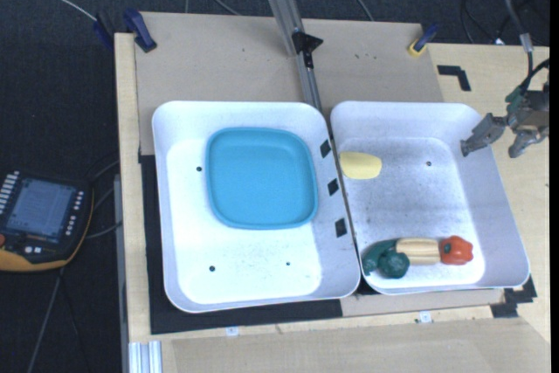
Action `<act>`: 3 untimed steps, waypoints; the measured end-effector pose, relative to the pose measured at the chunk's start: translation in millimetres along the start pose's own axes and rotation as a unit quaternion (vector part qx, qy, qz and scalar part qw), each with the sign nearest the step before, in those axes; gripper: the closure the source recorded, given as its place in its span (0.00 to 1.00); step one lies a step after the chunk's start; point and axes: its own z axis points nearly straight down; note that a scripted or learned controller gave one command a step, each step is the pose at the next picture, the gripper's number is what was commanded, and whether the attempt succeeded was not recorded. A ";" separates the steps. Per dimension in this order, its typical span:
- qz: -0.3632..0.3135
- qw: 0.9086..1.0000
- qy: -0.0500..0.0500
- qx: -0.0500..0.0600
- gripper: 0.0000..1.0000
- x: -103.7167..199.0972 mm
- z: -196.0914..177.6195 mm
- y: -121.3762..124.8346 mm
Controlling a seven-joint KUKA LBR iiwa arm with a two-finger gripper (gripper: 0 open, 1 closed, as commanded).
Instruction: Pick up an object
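Observation:
In the right bin [437,196] a pale yellow lemon-like piece [360,165] lies by the left wall. Along the front wall sit a dark green object [386,261], a tan roll-shaped piece [418,251] and a red tomato-like piece [455,250], side by side and touching. My gripper [500,138] hangs at the right bin's far right rim, with two grey fingers spread apart and nothing between them. It stands well away from all the objects.
The left bin [179,214] holds a blue square plate [261,177]. A metal pole [284,0] slants down to the gap between the bins. A handheld pendant [39,214] lies off the bench at left. Clamps mark the bench's back corners.

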 end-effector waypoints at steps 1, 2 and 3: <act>0.000 1.000 0.001 0.003 0.00 -6.3 60.3 -0.6; 0.000 1.000 0.001 0.002 0.00 2.7 117.1 -4.7; 0.000 1.000 0.001 0.002 0.00 1.5 159.8 -2.1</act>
